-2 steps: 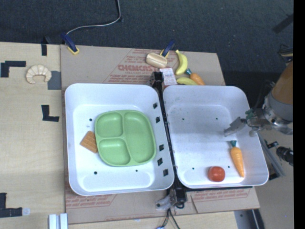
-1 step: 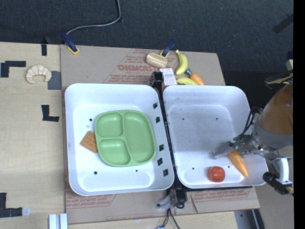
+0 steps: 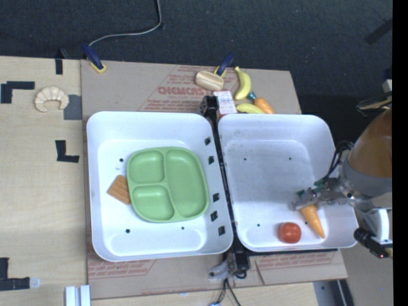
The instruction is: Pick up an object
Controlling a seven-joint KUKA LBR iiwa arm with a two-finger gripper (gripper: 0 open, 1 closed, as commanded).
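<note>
Camera view: tool point(image 3: 310, 199), grip state unclear, touches carrot point(image 3: 312, 220) near right bin's point(image 3: 268, 127) right edge, beside tomato point(image 3: 289, 232).

The arm point(image 3: 373, 158) comes in over the right rim of the right bin point(image 3: 274, 123), its orange band above the wrist (the grey part sits lower). The gripper point(image 3: 310, 198) hangs low inside this bin, near its front right corner, pointing toward the middle of the bin.
</note>
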